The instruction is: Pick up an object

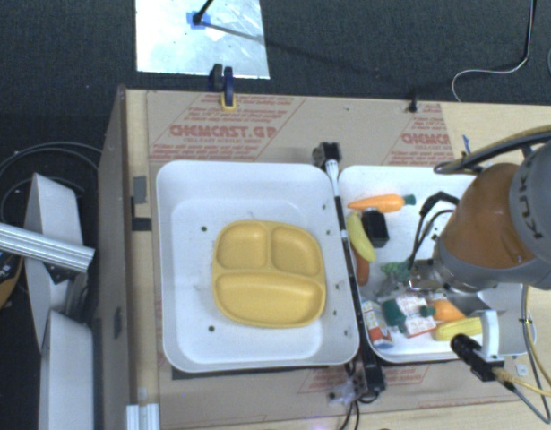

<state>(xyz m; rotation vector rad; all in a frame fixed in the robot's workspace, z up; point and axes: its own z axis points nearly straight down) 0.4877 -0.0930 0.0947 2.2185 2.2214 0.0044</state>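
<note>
A yellow divided plate [268,271] is lying in the left bin [181,240]. In the right bin [396,179], a banana [359,236] and carrot [380,203] are sitting at twelve o'clock of the gripper [409,280], which is hovering over small packages [408,313]; its grasp cannot be told.

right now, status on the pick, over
Gripper low in right bin, over cluttered toy food. Nothing seen held. Carrot, banana alongside. Yellow tray in left bin.

I've got a yellow divided plate [268,272] in the white left bin [181,195]; right of it, an orange carrot [379,203].
</note>
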